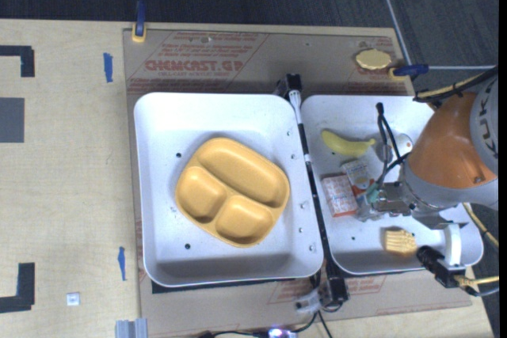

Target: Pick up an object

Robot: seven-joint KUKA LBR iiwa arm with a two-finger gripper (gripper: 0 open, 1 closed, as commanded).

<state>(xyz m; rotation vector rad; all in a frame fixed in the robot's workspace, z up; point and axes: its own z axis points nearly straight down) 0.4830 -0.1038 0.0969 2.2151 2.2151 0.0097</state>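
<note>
Whether the fingers are released or clenched cannot be told, for the gripper (379, 200) is low in the right bin (444, 253) and the wrist hides them. It sits just beside a small packet (341, 194) with red and white print. A yellow banana (346, 142) lies nearer the bin's far side, and a tan waffle-like piece (398, 241) lies near its front wall. The left bin (158, 170) holds a yellow sectioned tray (230, 190).

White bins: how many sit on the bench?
2. The left bin holds a yellow divided tray; the right bin holds a banana, with the arm over it.
</note>
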